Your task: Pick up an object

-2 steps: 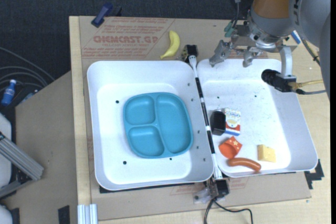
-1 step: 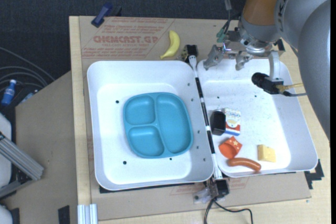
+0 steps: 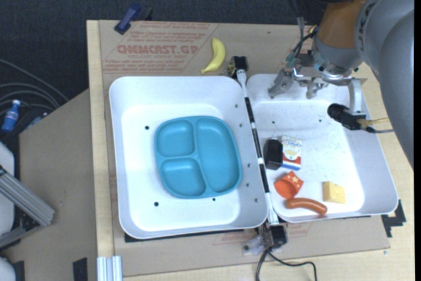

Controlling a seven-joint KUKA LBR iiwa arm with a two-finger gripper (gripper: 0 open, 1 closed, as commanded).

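One hot dog (image 3: 306, 206) lies lengthwise across the right bin's (image 3: 368, 161) near edge; gripper (image 3: 297, 83) hangs released, fingers spread.

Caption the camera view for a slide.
Gripper hovers over the right bin's far edge; toy foods sit near its front, blue divided plate in the left bin.

Bright, even overhead light washes both white bins (image 3: 125, 161), nearly blowing out their rims. Shadows are soft and short. The arm (image 3: 388, 16) at the upper right looks slightly blurred (the dark floor falls off into murk).
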